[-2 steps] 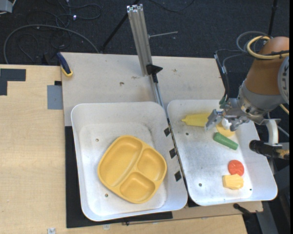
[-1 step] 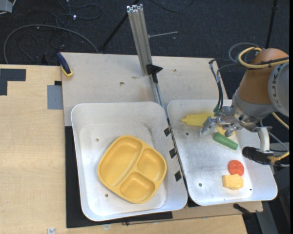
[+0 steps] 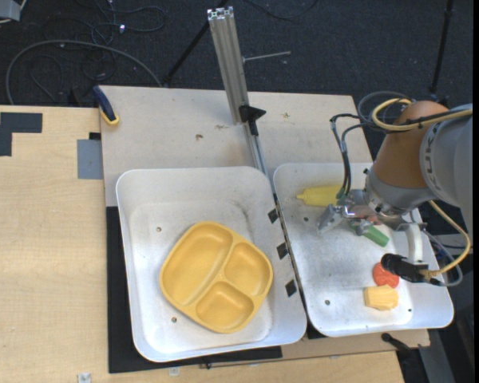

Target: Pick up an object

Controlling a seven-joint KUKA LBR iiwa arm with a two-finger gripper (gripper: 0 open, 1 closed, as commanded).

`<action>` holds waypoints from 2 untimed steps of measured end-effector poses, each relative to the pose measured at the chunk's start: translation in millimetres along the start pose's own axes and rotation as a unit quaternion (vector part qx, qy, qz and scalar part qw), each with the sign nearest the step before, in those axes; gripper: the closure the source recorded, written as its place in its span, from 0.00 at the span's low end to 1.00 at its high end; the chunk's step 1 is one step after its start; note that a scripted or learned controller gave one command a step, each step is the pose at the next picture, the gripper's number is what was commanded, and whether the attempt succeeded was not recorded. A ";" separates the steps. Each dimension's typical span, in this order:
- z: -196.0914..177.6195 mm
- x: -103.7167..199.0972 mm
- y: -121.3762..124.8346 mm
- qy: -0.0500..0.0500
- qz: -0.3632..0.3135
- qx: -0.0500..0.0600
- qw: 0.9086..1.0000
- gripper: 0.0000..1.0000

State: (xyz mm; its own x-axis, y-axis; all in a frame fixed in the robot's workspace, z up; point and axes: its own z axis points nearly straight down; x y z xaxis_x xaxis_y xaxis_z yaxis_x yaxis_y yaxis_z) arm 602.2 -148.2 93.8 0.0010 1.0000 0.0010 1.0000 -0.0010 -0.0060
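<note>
My gripper (image 3: 342, 218) hangs low over the right bin (image 3: 335, 309), near its back middle, below the grey arm with its orange band. Its two metal fingers stand apart, open, and nothing shows between them. A yellow object (image 3: 318, 195) lies just behind and left of the fingers, close to them. A small green object (image 3: 376, 235) lies just to their right, partly under the wrist. Nearer the front right of the bin sit a red object (image 3: 385, 274) and a yellow block (image 3: 381, 297).
The left bin (image 3: 144, 214) holds a yellow divided plate (image 3: 215, 276). A metal post (image 3: 231, 66) rises behind the gap between the two bins. Black cables (image 3: 415, 271) loop from the arm over the right bin's right side.
</note>
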 end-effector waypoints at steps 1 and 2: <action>-12.8 -1.1 0.4 0.000 0.001 -0.001 1.000 1.00; -73.2 -3.7 -6.3 -0.001 0.002 -0.005 1.000 1.00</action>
State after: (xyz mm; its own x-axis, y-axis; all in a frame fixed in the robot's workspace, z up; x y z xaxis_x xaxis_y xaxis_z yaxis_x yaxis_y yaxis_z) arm 596.3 -152.0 167.1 0.0044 1.0000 -0.0010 1.0000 -0.0044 0.0031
